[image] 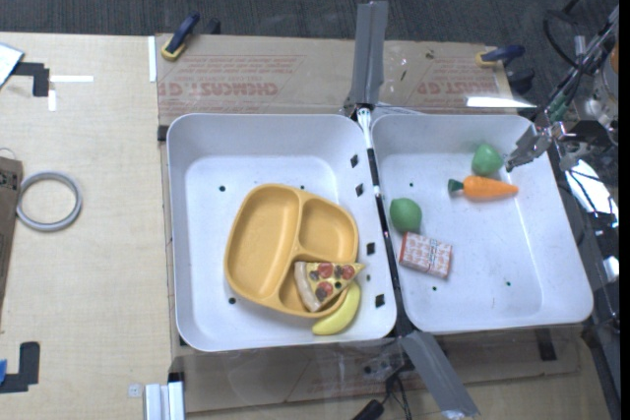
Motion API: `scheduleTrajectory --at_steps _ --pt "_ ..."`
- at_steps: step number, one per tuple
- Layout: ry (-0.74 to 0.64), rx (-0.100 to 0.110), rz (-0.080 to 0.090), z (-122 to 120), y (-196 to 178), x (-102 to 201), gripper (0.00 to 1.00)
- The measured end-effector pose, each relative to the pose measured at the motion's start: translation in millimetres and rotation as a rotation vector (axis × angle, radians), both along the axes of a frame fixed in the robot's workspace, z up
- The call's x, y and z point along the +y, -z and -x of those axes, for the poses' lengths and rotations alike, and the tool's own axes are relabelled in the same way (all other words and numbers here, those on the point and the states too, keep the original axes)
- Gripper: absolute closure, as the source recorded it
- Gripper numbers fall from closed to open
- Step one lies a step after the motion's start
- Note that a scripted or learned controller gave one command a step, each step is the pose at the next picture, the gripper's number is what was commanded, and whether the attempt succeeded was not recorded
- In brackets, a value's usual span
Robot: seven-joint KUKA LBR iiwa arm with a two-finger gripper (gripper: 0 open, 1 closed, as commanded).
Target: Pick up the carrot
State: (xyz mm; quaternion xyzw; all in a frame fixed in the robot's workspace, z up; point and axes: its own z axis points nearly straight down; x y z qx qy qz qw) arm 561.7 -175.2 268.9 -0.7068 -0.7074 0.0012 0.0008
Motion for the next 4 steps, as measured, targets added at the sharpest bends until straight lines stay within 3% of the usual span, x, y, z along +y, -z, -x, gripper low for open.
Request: scheduleTrajectory --at_steps 1,2,3,4 --pt "-0.124 -0.001 -0.001 -12 121 -5 0.0" --pt "-0.388 -0.006 0.002 -89 176 -34 0.0" --pt "-0.452 -0.004 0.0 -11 140 -47 0.0" --pt "-0.734 -0.003 -0.001 3 177 -8 0.0"
